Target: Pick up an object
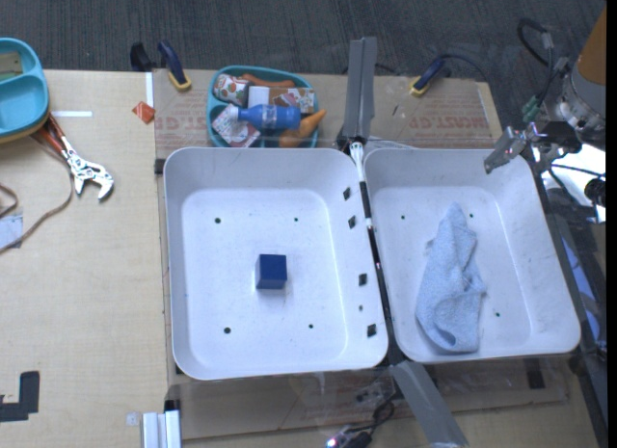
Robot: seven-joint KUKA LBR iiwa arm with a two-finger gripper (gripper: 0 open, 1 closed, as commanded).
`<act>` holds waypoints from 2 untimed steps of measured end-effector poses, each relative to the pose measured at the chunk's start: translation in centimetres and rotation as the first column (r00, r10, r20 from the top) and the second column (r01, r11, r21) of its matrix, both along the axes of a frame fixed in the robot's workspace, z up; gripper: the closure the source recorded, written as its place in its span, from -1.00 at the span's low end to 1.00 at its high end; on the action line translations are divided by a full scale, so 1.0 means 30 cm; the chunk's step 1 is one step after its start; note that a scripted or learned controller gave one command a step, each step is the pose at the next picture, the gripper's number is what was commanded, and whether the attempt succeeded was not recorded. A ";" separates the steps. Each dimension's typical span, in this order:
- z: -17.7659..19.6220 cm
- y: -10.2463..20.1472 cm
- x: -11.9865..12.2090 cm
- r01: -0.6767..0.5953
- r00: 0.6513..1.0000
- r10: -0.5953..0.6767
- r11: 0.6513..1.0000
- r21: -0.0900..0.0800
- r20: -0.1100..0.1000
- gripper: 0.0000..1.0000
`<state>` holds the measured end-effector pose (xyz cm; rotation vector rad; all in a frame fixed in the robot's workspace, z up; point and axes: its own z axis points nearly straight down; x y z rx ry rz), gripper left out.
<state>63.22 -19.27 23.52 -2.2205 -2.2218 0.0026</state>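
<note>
**Reaching in for a first grasp**

My end effector sits at the upper right corner of the right bin, just above its rim; at this size I cannot tell whether it is released or clenched, and I see nothing held in it.

Two candidates lie below and to my left; the grey cloth is the nearer, in the same bin beneath me, while the blue block rests well apart in the middle of the left bin, beyond the divider.

I judge the cloth the easier target; I should travel inward over the bin, come straight down, and close across the cloth's width, pinching a raised fold rather than the flat edge.

The cloth is crumpled into a long strip; its long axis runs from the upper part of the bin toward the lower rim, tilted slightly, with the broader bunched end nearest the lower rim and the narrower end pointing up toward me.

The block looks roughly cubic, with no clear long axis.
</note>
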 end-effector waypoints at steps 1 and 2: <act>-0.350 -0.093 -0.201 -0.024 1.000 0.024 1.000 0.003 -0.001 -1.00; -0.393 0.024 -0.298 -0.047 0.999 0.047 0.999 0.001 0.000 -1.00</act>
